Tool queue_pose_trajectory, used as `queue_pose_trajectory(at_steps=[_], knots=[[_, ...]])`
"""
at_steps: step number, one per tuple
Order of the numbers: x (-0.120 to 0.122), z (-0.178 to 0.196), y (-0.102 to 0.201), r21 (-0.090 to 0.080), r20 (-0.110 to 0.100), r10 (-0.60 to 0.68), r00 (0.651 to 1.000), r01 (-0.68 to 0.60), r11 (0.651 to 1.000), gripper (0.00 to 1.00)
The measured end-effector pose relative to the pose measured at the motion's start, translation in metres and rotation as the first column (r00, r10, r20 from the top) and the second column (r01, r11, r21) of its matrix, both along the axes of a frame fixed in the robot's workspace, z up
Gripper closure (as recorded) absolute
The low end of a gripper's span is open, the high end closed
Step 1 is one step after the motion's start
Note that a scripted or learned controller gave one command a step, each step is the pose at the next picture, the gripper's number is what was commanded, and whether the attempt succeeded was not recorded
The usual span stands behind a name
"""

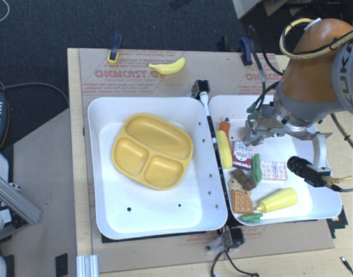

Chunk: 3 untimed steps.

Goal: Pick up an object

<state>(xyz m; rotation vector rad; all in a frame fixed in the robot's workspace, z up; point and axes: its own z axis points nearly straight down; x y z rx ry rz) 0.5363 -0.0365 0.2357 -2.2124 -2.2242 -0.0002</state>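
My gripper (pixel 251 136) hangs over the upper left part of the right bin (pixel 315 212), just above and to the right of a red and white packet (pixel 241 153). Beside the packet lie a yellow corn cob (pixel 224 148) and an orange carrot (pixel 224 126) along the bin's left wall. A green pickle (pixel 256 167) and a white card with red print (pixel 273 170) lie below the gripper. Further toward the front are a brown piece (pixel 242 180), a waffle (pixel 242 201), a yellow mustard bottle (pixel 277 199) and a green pod (pixel 251 217).
The left bin (pixel 107 201) holds a yellow divided plate (pixel 152 150). A yellow banana (pixel 167 66) lies on the cardboard behind the bins. Blue clamps (pixel 114 49) stand at the board's back edge. The arm (pixel 315 68) covers the right bin's back right corner.
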Motion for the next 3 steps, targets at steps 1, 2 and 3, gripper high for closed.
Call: queue_pose_trajectory(at_steps=[1, 2, 3], knots=[[-0.014, -0.010, 0.042, -0.001, -0.001, -0.001, 1.000, 0.001, 1.000, 1.00], [-0.027, -0.002, 0.051, -0.001, 0.000, -0.003, 1.000, 0.003, 1.000, 1.00], [-0.029, -0.003, 0.050, -0.002, 0.000, -0.005, 1.000, 0.005, 1.000, 1.00]])
